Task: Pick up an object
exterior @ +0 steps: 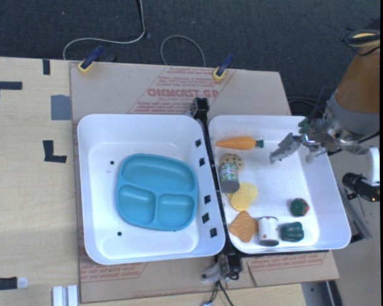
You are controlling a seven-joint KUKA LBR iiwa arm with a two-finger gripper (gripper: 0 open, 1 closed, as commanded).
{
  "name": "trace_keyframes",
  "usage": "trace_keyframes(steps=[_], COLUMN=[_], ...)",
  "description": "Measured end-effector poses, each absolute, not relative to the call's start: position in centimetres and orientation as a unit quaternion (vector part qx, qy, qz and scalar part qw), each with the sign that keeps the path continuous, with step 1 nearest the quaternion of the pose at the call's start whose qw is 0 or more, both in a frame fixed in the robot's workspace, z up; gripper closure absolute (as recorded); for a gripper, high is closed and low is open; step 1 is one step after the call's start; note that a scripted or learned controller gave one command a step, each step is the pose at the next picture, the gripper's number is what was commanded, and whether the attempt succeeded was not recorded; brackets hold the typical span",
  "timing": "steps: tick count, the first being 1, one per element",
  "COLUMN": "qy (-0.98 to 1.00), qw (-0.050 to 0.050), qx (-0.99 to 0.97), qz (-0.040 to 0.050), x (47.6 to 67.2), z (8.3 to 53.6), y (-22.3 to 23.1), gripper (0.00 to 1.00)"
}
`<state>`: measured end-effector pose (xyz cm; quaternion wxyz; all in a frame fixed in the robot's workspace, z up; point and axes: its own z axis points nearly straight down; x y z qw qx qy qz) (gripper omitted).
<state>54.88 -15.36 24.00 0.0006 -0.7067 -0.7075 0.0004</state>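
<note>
Two white bins sit side by side on a brown board in the middle of the frame. The left bin (pixel 96 139) holds a blue tray (pixel 157 192) with three parts. The tray lies flat near the bin's middle.

The right bin (pixel 325 196) holds the small things. A carrot (pixel 236 143) lies near the top left of this bin. Below it is a spotted cookie (pixel 231 163), and a grey thing (pixel 229 182) lies just under the cookie, touching it. A yellow chip (pixel 244 197) is lower, and an orange chip (pixel 243 225) is below that. A white can (pixel 268 229) lies beside the orange chip, near the bin's bottom edge. A green pepper (pixel 292 232) is just right of the can. A small dark green ball (pixel 299 206) sits above the pepper.

The arm (pixel 360 88) comes in from the right of the frame. The gripper (pixel 299 148) hangs over the top right part of the right bin. Its two fingers are spread apart, with nothing between them. It is well apart from the carrot and the other things.
</note>
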Motion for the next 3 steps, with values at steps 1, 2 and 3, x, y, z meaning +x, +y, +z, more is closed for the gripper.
trace_keyframes(steps=[1, 2, 3], qy=[-0.706, -0.706, -0.707], qw=[0.002, -0.002, -0.004], qx=[-0.709, -0.708, -0.707], qz=[0.0028, -0.0004, -0.0006], x=[53.3, 48.5, 48.8], z=[17.2, 8.2, 9.7], y=[-20.7, -21.6, -21.6], gripper=[0.0, 0.0, 1.0])
